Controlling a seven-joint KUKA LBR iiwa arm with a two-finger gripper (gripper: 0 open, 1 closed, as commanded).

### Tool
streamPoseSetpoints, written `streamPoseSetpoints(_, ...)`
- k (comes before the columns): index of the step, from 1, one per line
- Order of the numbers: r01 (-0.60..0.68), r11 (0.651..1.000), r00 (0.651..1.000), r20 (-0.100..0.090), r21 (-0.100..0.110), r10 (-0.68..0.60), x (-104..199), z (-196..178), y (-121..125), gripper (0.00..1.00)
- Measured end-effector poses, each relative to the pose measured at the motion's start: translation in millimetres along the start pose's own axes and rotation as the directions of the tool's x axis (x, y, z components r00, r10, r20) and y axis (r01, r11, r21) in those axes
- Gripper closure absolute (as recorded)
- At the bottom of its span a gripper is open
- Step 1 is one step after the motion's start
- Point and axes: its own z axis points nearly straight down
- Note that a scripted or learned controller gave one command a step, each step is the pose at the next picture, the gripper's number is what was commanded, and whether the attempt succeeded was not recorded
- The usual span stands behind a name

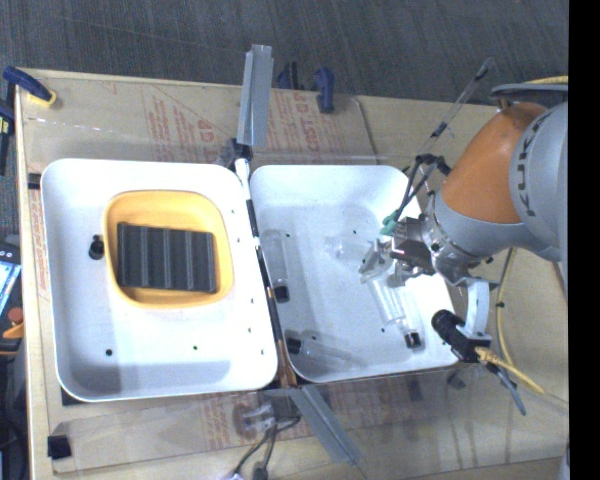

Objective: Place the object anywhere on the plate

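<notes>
A yellow plate (167, 208) with rounded corners lies in the left bin (70, 358). A dark grey ribbed rectangular object (167, 256) rests flat on the middle of the plate. My gripper (385, 288) hangs over the right side of the right bin (320, 193), far from the plate. Its pale translucent fingers (398, 313) stand apart, open, with nothing between them.
A small black knob (96, 248) sits on the left bin's floor, just left of the plate. The grey and orange arm (500, 183) crosses the right bin's right edge. Cables and a black fitting (455, 336) hang by the bin's front right corner.
</notes>
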Motion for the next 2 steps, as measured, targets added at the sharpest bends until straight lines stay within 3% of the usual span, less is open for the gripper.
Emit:
streamPoseSetpoints(1,0.184,0.983,0.983,0.000,0.003,-0.184,59.7,-18.2,-36.9,1.00)
streamPoseSetpoints(2,0.319,0.948,0.948,0.001,0.001,-0.319,168.5,-40.1,-11.7,1.00)
